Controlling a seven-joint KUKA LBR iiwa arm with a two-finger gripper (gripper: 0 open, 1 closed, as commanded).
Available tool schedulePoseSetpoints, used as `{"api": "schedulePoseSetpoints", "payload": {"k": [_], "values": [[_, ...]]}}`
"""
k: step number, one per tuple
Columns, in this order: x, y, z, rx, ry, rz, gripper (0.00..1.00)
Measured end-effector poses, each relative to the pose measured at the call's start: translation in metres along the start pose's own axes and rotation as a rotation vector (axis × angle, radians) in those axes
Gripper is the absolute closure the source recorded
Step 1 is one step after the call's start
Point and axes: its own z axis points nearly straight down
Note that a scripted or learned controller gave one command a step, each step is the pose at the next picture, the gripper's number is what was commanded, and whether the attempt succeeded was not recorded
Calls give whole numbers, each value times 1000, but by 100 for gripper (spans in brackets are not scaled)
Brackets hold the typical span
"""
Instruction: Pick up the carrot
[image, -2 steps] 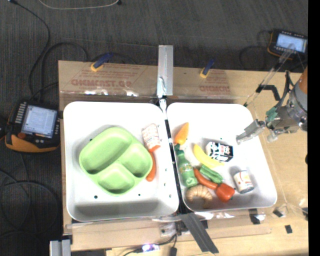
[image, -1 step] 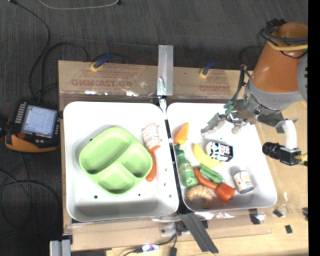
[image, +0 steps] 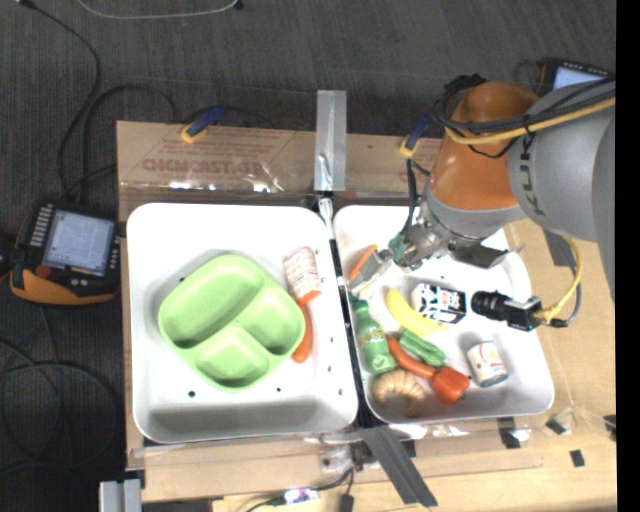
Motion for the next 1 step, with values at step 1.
{"api": "schedulePoseSetpoints", "payload": {"k": [1], "values": [[-81, 14, 84, -1, -2, -123, 0]]}}
